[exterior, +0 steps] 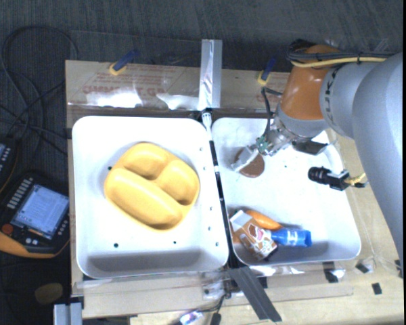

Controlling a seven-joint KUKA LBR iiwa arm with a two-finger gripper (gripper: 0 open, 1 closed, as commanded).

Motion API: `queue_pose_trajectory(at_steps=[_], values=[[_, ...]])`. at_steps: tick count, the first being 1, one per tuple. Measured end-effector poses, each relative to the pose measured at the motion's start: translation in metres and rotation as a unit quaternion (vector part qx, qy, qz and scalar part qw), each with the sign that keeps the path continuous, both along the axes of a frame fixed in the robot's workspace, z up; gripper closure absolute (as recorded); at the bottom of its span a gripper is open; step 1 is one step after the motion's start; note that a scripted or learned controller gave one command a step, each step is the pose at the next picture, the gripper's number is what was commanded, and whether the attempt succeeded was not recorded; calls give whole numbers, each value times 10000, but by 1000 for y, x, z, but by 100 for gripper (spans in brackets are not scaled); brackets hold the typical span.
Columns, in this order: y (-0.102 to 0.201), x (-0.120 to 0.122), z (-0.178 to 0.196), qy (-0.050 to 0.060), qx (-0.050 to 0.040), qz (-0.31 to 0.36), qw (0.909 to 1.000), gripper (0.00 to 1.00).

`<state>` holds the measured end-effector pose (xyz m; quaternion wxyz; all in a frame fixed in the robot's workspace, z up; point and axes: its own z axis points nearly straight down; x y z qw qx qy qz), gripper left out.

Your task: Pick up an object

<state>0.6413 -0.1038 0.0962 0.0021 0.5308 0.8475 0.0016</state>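
Observation:
My gripper (249, 156) reaches down into the upper left part of the right bin (325, 215). Its tip is over a small brown object (253, 169), which lies on the bin floor, partly hidden by the tip. At the right bin's front lie an orange carrot-like piece (262, 219), a blue bottle (291, 237) with a white label and a brown printed packet (252, 239), bunched together. A big yellow bun-shaped object (151, 185) takes up the middle of the left bin (95, 249).
The grey arm with its orange band (304, 93) crosses the right bin's top right corner. A black cable plug (328, 176) hangs over the right bin's right side. A controller pendant (34, 212) and cables lie on the floor at the left.

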Motion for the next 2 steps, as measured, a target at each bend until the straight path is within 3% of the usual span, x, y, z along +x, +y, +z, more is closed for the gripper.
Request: queue_pose_trajectory(at_steps=[1,2], values=[[62,0,86,46,-4,-129,9999,100],[114,-17,110,53,-7,-946,9955,100]])
